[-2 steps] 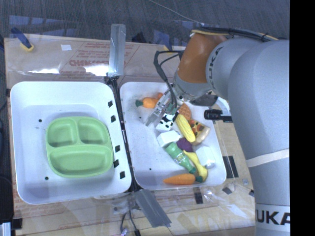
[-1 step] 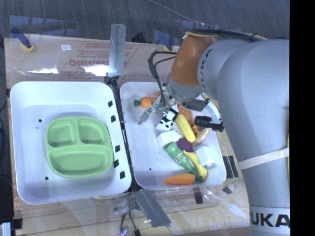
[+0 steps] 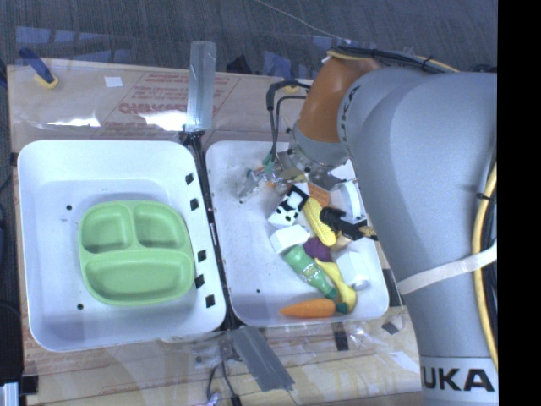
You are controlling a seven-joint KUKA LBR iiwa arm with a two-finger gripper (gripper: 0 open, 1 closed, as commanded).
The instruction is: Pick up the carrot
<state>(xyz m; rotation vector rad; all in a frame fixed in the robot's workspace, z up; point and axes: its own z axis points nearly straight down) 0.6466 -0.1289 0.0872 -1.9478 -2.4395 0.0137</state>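
The carrot point(image 3: 309, 309) lies flat along the near edge of the right bin point(image 3: 245, 260), close to its near right corner, at the foot of a heap of toy food. Touching it from behind are a yellow piece point(image 3: 342, 288) and a green bottle-shaped item point(image 3: 302, 265); further back sit a purple piece point(image 3: 319, 249), a banana point(image 3: 318, 219) and a black-and-white block point(image 3: 290, 209).

The gripper point(image 3: 269, 174) hangs near the far edge of that bin, well apart from the carrot, and whether it is open or closed cannot be made out. Judging by this, the pick has not begun: approach, grasp and lift all remain.

The left bin point(image 3: 42, 252) holds a green divided plate point(image 3: 135, 252). Readable writing: "UKA" on the arm point(image 3: 423, 193).
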